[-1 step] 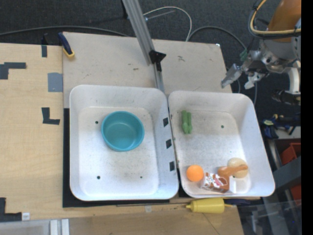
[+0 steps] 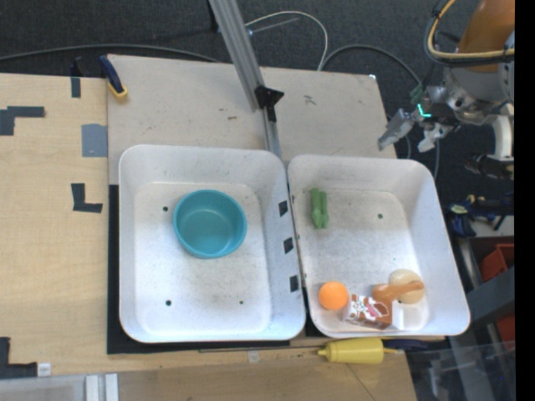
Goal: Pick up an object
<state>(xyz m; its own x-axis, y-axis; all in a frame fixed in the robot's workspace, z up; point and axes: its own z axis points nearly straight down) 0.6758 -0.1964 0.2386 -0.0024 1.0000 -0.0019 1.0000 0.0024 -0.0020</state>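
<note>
My gripper (image 2: 410,135) hangs above the bench just beyond the far right corner of the right bin (image 2: 443,224), open with nothing between its fingers. In that bin lie a green oblong piece (image 2: 318,208) near the far left, an orange ball (image 2: 333,296), a red and white packet (image 2: 368,310), a tan rounded item (image 2: 401,288) and a small white block (image 2: 410,316), the last several clustered at the near right corner. A teal bowl (image 2: 210,223) stands upright in the left bin (image 2: 142,249).
A yellow bottle (image 2: 355,352) lies on the bench just in front of the right bin. A grey metal pole (image 2: 242,48) slants up from the gap between the bins. Cables loop across the far bench.
</note>
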